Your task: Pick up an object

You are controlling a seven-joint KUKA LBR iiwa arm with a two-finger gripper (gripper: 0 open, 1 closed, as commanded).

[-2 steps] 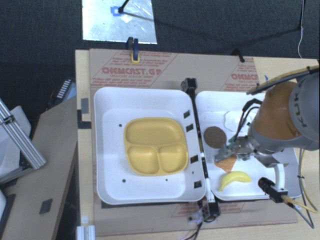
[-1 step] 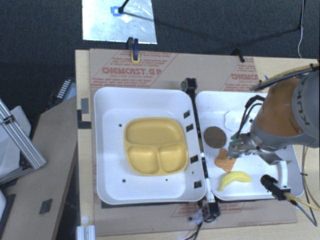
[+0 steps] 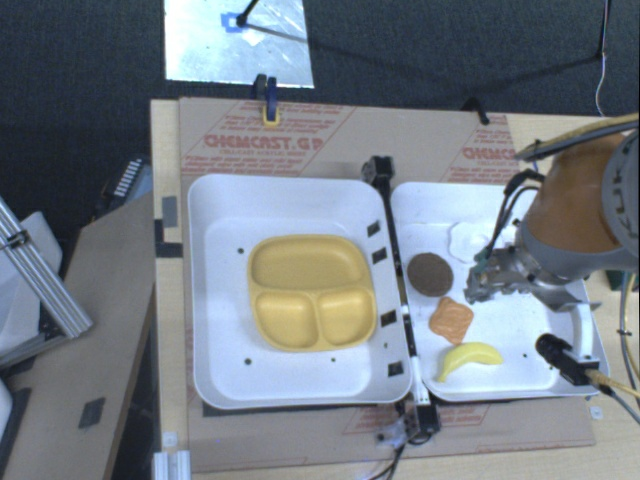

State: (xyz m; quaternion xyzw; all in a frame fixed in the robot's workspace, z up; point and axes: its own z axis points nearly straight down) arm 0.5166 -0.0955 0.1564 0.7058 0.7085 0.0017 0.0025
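Observation:
In the right bin (image 3: pixel 500 193) lie a dark brown round disc (image 3: pixel 430 273), an orange waffle-like piece (image 3: pixel 451 319) and a yellow banana (image 3: pixel 470 358). A pale white object (image 3: pixel 466 238) rests near the bin's far side. My gripper (image 3: pixel 480 283) hangs just right of the brown disc and above the orange piece, low over the bin floor. Nothing shows between its fingers. The arm's orange band (image 3: pixel 575 203) rises behind it.
The left bin (image 3: pixel 215 218) holds a yellow divided plate (image 3: pixel 310 293). A black divider with clips (image 3: pixel 390 268) runs between the bins. Cardboard (image 3: pixel 330 138) lies under both, and a shiny metal sheet (image 3: pixel 238 28) sits at the back.

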